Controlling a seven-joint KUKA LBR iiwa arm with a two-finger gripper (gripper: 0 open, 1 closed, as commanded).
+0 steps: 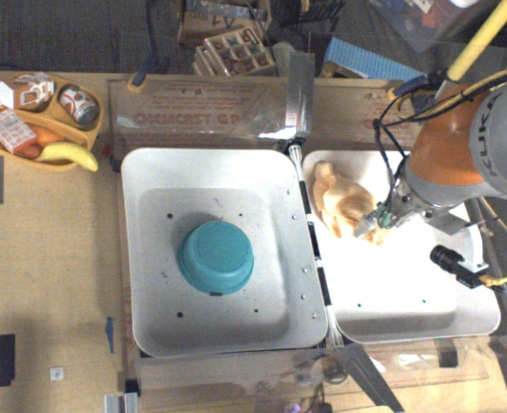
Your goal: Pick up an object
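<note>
A pale tan, lumpy soft object (339, 200) lies in the upper left part of the right bin (417, 308). My gripper (374, 224) hangs right at that object's lower right edge, touching or nearly touching it. A teal bowl (218, 256) sits upside down in the middle of the left bin (150, 196). The arm, grey with an orange band (447, 149), reaches in from the right over the right bin.
A yellow tray (29, 132) with a banana and food items sits on the bench at the far left. Cardboard and clutter lie behind the bins. A black cable connector (449, 261) hangs over the right bin's right side.
</note>
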